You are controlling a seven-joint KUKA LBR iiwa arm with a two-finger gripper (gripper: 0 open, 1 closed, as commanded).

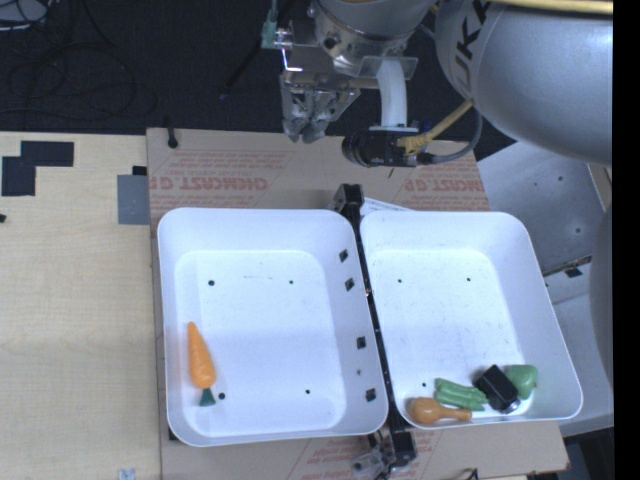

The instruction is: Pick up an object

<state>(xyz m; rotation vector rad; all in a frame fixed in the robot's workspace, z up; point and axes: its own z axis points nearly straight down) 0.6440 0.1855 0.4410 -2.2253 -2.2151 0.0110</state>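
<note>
An orange carrot (200, 357) with a green stub lies near the front left corner of the left bin (250, 233). In the front right corner of the right bin (450, 230) sit a green pod (459, 394), a black block (496, 387), a green piece (522, 376) and an orange-tan pear shape (436, 410), close together. My gripper (308, 126) hangs high behind the bins, above the cardboard, far from every object. Its fingers (318, 116) point down close together with nothing between them.
Both bins rest on a cardboard sheet (240, 173) and are joined by a black clip strip (358, 298). A wooden bench top (70, 298) with grey and black patches lies to the left. The large grey arm (530, 58) fills the upper right.
</note>
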